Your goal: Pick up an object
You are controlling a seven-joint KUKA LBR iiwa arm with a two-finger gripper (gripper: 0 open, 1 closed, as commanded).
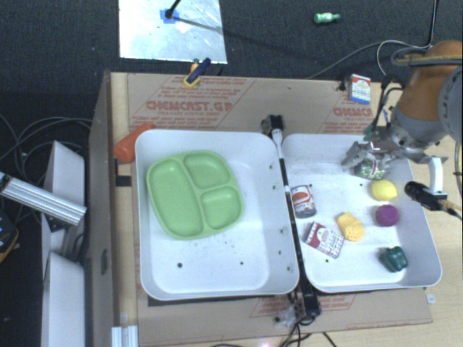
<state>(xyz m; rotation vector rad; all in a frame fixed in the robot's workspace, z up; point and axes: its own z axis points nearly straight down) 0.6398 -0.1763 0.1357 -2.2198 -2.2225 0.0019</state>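
Grey arm [423, 125], orange band above wrist, metallic hand [369, 154], black cables looping behind

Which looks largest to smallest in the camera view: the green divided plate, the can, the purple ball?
1. green divided plate
2. can
3. purple ball, though only slightly smaller than the can.
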